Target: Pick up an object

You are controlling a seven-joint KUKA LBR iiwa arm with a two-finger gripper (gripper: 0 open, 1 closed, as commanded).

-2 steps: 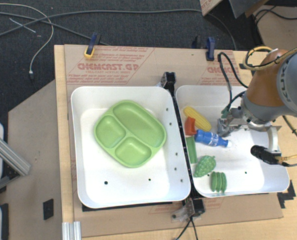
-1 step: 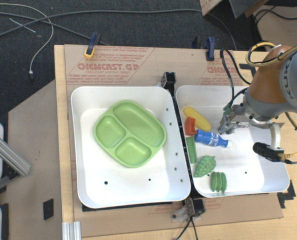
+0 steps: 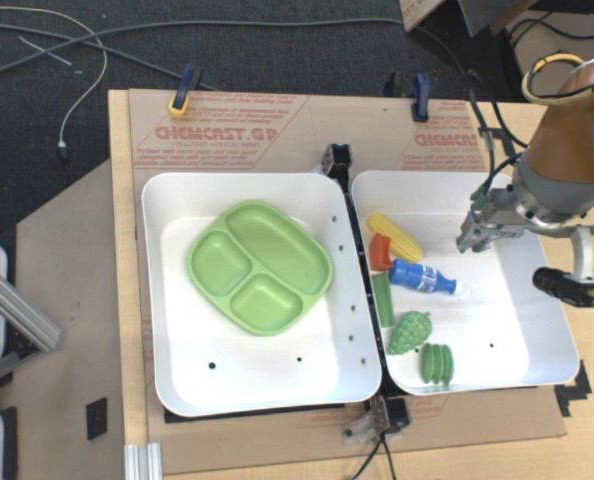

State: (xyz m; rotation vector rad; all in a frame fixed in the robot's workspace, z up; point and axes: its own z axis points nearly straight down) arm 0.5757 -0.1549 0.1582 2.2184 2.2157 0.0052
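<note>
Highest over the right bin [image 3: 522,318], toward its far right corner: grey arm [image 3: 567,158] with orange band, and gripper [image 3: 482,232] hanging above bare white floor, clasping nothing visible; whether spread or closed, impossible to tell from this angle. Along that bin's left side, apart from the gripper: blue bottle [image 3: 423,279] lying flat nearest to it, yellow corn cob [image 3: 394,236] just beyond toward the bin's far wall, small red piece [image 3: 379,254] and long green stick [image 3: 382,299] hard against the left wall. Nearer the bin's front edge: knobbly green lump [image 3: 410,331], then striped green piece [image 3: 437,362]. Left of the right bin, touching wall to wall: left bin [image 3: 177,348] bearing a green divided plate [image 3: 261,266]. Behind the right bin: cardboard sheet [image 3: 277,128] pinned by two blue clamps [image 3: 421,98].
</note>
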